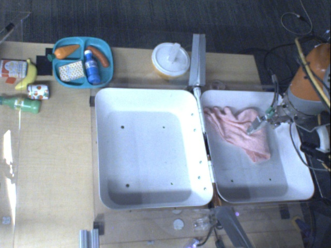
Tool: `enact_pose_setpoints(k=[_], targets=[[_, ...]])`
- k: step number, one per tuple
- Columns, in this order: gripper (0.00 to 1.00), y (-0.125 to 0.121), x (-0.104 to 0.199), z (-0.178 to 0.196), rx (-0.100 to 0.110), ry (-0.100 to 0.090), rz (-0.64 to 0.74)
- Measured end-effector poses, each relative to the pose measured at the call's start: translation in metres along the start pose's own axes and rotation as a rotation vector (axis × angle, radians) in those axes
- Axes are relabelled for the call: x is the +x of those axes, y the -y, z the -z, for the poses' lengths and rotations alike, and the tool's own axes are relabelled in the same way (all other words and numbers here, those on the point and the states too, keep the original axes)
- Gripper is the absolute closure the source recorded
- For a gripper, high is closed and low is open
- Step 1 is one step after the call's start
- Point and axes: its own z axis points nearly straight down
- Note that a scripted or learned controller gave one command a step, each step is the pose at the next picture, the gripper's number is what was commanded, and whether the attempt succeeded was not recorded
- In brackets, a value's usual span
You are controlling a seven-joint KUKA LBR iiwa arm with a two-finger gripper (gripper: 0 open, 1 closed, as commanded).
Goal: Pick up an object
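well left of the claw (257, 126), the left white bin (150, 149) lies beside the right white bin (269, 182) that the claw reaches into. up and left of the claw, a white lidded cup (170, 60) stands on the table (51, 159). far left of the claw sits a blue divided tray (106, 61) holding a toy carrot (67, 51) and a blue bottle (92, 68). farther left lie a banana (28, 75), a small can (38, 91) and a green bottle (20, 104).
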Motion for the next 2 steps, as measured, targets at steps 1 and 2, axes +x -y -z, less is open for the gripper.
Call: enact_pose_setpoints(k=[1,2], targets=[[0.00,-0.042,0.003,-0.025,-0.006,0.004,0.157],[0.00,-0.073,0.039,-0.025,0.014,0.013,0.253]])
